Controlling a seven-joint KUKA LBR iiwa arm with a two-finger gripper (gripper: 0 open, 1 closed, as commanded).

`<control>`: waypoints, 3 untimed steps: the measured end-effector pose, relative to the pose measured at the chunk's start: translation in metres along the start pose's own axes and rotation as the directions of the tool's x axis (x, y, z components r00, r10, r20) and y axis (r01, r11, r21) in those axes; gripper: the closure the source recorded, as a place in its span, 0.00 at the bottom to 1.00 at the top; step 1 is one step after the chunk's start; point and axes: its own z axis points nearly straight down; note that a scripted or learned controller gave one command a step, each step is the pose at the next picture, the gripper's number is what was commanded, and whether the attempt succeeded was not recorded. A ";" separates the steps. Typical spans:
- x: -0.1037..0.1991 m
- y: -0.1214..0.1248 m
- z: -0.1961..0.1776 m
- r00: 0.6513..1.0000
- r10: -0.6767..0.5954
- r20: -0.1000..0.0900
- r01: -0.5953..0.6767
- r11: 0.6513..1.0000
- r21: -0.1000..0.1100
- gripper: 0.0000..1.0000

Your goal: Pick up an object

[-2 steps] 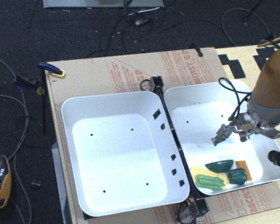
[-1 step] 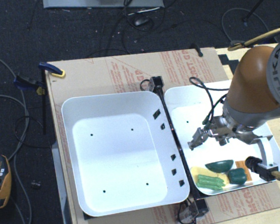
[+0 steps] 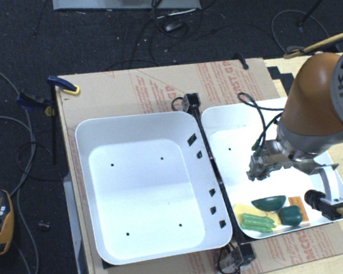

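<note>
Five small things: clustered at the near end of the right bin (image 3: 229,126), close to its front wall.
dark green bowl (image 3: 269,202): rounded, in the middle of the cluster, nearest the tool.
ridged light green piece (image 3: 257,221): lies lengthwise in front of the bowl, toward the bin's near-left corner.
green block (image 3: 291,215): just right of the ridged piece, at the front wall.
yellow piece (image 3: 244,208): flat and pale, to the left of the bowl; its outline is hard to make out.
orange piece (image 3: 296,201): between the bowl and the green block, mostly covered by them.
tool (image 3: 259,169): hangs over the middle of the right bin, behind the cluster and apart from it; seen from above as a dark mass, so I cannot tell whether it is released or clenched.
arm (image 3: 319,102): grey with an orange band, reaching in from the right and covering the bin's far-right part.
left bin (image 3: 140,186): white, beside the right bin, a dark strip with clips running between them.
surface (image 3: 122,89): brown cardboard with red print under both bins.
floor (image 3: 24,46): dark, strewn with cables.
</note>
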 end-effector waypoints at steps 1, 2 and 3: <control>0.085 0.011 -0.088 1.000 -0.009 -0.003 0.009 1.000 -0.008 1.00; 0.149 0.000 -0.245 1.000 -0.005 -0.004 0.005 1.000 -0.012 1.00; 0.147 0.000 -0.239 1.000 0.000 0.001 0.000 1.000 0.000 0.00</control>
